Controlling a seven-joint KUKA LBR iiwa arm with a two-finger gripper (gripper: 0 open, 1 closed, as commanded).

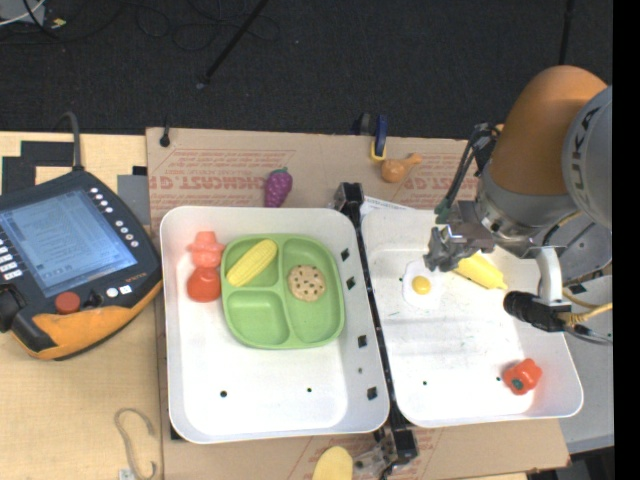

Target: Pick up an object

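Everything is placed here against the fried egg (421, 286), which lies in the right bin (560, 408) toward its far left part.

Nearest the camera, a yellow object (333, 462) is seen on the bench in front of both bins, nearer than the egg and to its left. A red tomato-like piece (521, 376) sits in the right bin, nearer than the egg and well to its right. In the left bin (190, 408), left of the egg, a green divided tray (262, 325) is found, bearing a corn cob (249, 261) and a cookie (306, 283); a red figure (204, 267) stands beside the tray's left edge.

Just right of the egg and slightly beyond it, the gripper (441, 260) is lowered over the bin floor. A yellow wedge (481, 270) lies immediately to the gripper's right. Whether the fingers are apart or together cannot be told, and nothing is seen held between them.

Farther off, a purple grape bunch (278, 186) and an orange duck-like toy (399, 168) rest on the cardboard beyond the bins.

The step in hand is judged to be the descent toward a grasp. The next move would call for centring over either the egg or the wedge, then closing and lifting.
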